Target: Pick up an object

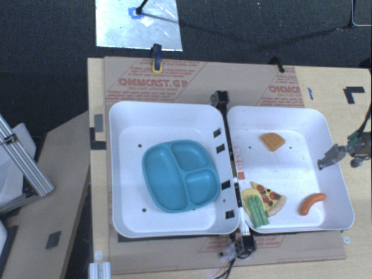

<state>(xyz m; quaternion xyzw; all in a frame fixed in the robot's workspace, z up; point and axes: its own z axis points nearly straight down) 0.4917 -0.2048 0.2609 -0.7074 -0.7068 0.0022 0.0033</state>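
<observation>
Heads up: your tabletop (pixel 325 83) carries two white bins, and the left bin (pixel 125 156) has just a blue divided plate (pixel 180 174). The right bin (pixel 325 156) holds your options: a pizza slice (pixel 268 197) at 7 o'clock with a green piece (pixel 256 208) touching it, an orange sausage (pixel 311 203) at 5, a tan chip (pixel 272 141) at 11. Your hand (pixel 328 157) hangs over the rim at 3, holding nothing; can't tell how wide it is. I'd guess the sausage rolls away, or you clip the wall coming down.

Bench (pixel 325 80) under printed sheet (pixel 192 80), perhaps acrylic, two bins (pixel 168 112).
</observation>
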